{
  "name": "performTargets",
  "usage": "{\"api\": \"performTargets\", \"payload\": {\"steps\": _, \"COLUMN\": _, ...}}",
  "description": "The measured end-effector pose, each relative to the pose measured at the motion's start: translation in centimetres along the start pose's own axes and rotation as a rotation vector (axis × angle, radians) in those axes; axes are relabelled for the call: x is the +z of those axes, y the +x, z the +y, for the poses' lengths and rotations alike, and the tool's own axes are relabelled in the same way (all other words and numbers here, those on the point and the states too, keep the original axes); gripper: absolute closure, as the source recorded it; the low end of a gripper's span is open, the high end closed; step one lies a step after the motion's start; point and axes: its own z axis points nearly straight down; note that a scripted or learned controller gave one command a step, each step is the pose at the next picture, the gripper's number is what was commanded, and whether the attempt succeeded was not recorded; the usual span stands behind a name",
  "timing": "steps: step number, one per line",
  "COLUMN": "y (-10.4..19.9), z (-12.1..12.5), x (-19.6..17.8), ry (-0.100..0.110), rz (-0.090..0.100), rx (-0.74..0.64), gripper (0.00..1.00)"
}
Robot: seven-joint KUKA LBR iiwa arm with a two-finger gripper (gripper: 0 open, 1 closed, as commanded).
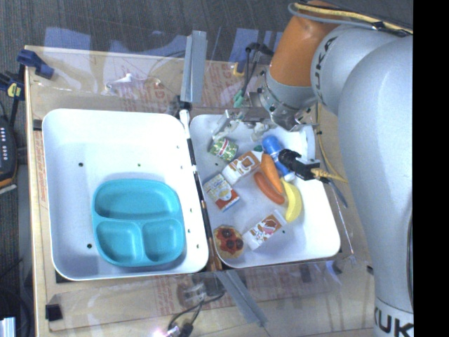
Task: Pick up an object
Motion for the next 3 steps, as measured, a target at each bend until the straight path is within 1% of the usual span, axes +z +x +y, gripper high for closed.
{"api": "performTargets", "payload": {"steps": 1, "y": 0.0, "z": 1.8, "x": 11.2, "ry": -0.005, "rz": -0.012, "rx": -0.209, "gripper": 0.0}}
{"api": "performTargets", "payload": {"steps": 2, "y": -8.1, "z": -3.1, "x": 6.3, "ry": -0.002, "rz": -0.001, "rx": -0.416, "gripper": 0.0}}
{"api": "performTargets", "payload": {"steps": 3, "y": -9.5, "z": -0.4, "x": 11.0, "ry": -0.008, "rz": -0.005, "rx": -0.473, "gripper": 0.0}}
